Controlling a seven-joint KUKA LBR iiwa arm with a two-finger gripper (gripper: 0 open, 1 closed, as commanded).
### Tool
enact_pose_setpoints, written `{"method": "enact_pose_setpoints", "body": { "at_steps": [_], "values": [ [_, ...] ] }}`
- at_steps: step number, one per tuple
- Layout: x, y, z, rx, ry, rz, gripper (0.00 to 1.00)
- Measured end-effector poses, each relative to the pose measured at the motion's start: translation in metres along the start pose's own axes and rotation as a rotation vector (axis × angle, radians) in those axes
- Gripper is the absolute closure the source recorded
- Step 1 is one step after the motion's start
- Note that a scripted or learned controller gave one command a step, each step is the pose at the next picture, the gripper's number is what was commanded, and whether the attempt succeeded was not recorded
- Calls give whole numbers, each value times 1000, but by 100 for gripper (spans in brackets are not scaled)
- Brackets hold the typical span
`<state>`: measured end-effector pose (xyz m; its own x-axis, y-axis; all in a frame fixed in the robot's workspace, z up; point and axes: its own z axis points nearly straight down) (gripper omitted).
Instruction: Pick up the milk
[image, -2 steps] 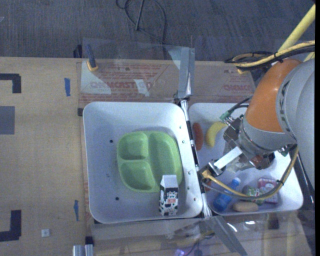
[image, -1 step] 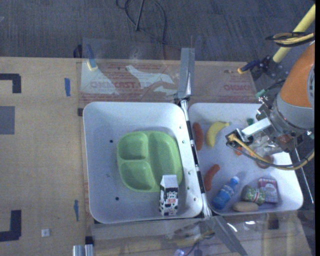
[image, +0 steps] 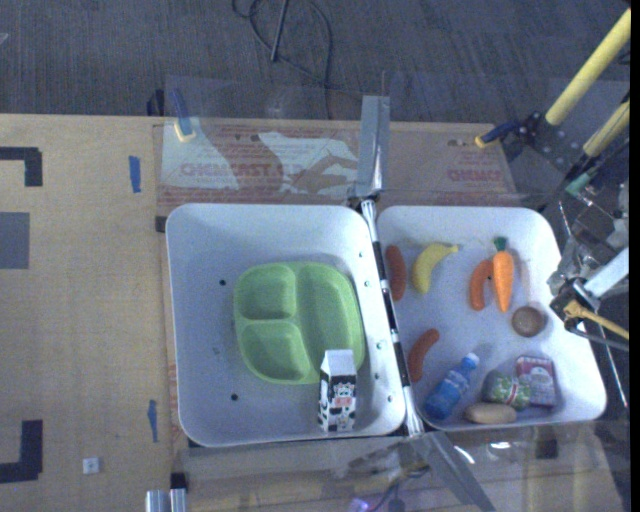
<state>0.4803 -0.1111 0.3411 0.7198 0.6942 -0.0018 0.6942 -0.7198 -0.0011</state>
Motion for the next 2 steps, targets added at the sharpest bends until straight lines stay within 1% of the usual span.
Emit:
{"method": "enact_pose_setpoints", "body": {
  "at_steps": [1,2],
  "values": [
    [10,-12,101,2,0,-138,100],
    [6,63,112,0,0,30,100]
  ]
}}
